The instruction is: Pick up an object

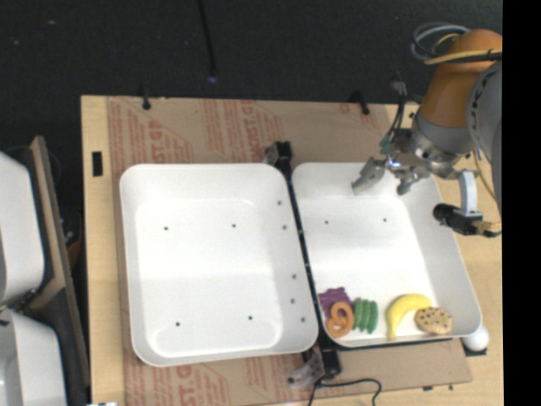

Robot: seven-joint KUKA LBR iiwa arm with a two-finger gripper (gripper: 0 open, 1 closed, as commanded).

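My gripper (386, 182) hangs over the far edge of the right bin (380, 244), its two fingers spread open with nothing between them. The objects lie well away from it, along the bin's near edge: a purple piece (333, 296), an orange ring (341, 319), a green ribbed piece (365, 314), a yellow banana (407, 309) and a brown speckled cookie (434, 319).
The left bin (207, 260) sits beside the right one on a cardboard-covered bench (211, 134). A black clip (280, 154) stands at the far end of the seam between the bins. Another clip (325, 364) sits at the near end.
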